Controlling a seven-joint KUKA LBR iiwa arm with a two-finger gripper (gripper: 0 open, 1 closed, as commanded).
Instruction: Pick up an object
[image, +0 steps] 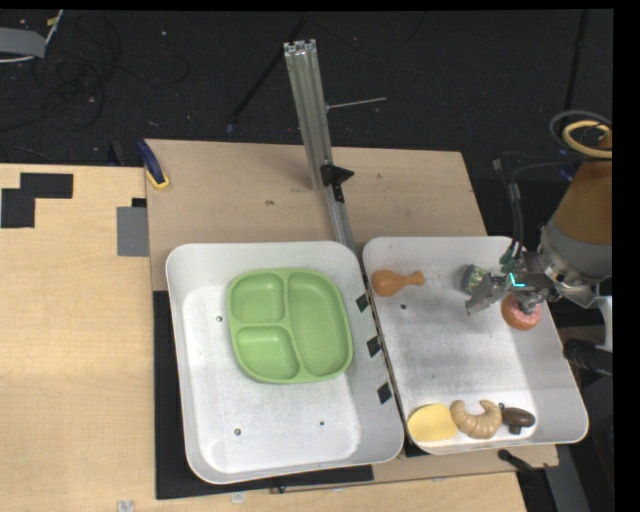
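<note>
Camera view: pincer (487, 291) beside red object (522, 314), right bin (455, 350).

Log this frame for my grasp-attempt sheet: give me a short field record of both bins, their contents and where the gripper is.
left bin: holds a green divided plate, lying flat
right bin: holds four loose items
far left corner: orange drumstick-shaped toy
right side: red-orange round object, close beside the gripper
near edge: yellow round piece, tan curled piece, small dark brown piece, in a row
gripper: low over the right bin's far right part
held object: none visible
</note>
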